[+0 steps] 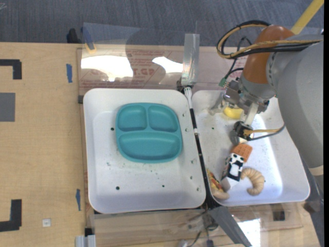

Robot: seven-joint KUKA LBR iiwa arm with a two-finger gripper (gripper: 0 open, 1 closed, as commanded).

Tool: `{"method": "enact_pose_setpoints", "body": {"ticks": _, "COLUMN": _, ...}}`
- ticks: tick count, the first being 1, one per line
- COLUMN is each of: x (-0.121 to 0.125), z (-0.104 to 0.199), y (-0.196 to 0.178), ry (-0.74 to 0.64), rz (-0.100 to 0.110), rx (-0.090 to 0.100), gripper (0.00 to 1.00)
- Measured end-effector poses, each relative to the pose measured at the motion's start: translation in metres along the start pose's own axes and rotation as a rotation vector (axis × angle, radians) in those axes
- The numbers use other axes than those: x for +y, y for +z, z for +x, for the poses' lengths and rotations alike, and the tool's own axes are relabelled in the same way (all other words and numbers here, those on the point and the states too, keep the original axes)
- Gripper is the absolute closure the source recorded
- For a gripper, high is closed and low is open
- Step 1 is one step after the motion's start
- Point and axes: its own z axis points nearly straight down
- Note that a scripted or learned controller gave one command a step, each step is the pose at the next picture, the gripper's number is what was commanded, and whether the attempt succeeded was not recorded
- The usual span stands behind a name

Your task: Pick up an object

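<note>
Camera view, looking down at a slant: two white bins sit side by side on the bench. The left bin (97, 184) carries a teal divided plate (149, 131) lying flat near its centre, with no loose items around it.

The right bin (288, 189) holds all the candidate objects. A yellow object (232, 112) lies at the far end, close to the dividing wall. An orange and black-and-white toy box (238, 161) sits tilted near the middle. A croissant (253, 180) lies just beside that box on the near side. A small multicoloured toy (218, 184) rests against the near left corner.

The gripper (241, 105) is low over the far end of the right bin, directly beside and partly over the yellow object. Its open or closed state cannot be told, as the wrist hardware masks it. No item can be confirmed as held.

Judgement: this placement suggests the yellow object is the chosen target, since it stands well apart from the other three and leaves room for a descent. Its nearness to the dividing wall is the main risk to a clean grasp. The pick is not yet achieved.
</note>
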Motion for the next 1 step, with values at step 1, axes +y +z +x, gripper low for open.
{"method": "enact_pose_setpoints", "body": {"ticks": 1, "x": 0.0000, "z": 0.0000, "y": 0.0000, "ry": 0.000, "rz": 0.000, "rx": 0.000, "gripper": 0.00}}
